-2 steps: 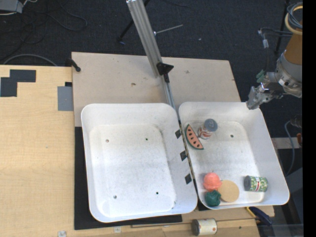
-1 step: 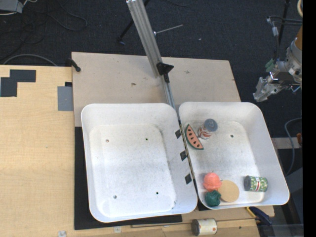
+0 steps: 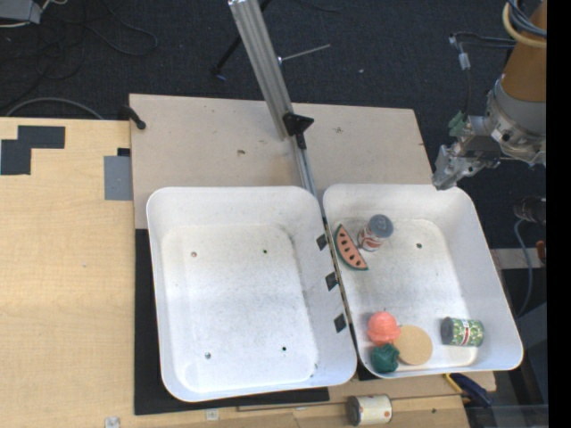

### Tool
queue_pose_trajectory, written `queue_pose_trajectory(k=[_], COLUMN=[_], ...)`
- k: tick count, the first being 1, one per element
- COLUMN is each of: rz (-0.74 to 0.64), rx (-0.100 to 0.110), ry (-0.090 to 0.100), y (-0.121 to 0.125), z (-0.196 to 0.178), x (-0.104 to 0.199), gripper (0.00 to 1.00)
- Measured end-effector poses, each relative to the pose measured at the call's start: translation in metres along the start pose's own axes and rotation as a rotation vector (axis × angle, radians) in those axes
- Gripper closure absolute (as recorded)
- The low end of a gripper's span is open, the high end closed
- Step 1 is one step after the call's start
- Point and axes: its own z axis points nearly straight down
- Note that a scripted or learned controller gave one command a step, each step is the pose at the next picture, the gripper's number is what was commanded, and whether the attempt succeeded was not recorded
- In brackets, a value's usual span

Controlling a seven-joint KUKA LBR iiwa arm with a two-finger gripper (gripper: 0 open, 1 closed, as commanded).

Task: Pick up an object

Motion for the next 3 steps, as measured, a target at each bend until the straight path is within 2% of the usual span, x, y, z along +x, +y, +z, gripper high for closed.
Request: queue_pose_trajectory(k=[1, 3], rz=[0.001, 0.001], rx=[0.002, 0.003], ry=[0.001, 0.000], y=[-0.012, -0.042], z=[0.020, 0.032], x=[0.058, 0.150], gripper=[1.00, 1.00])
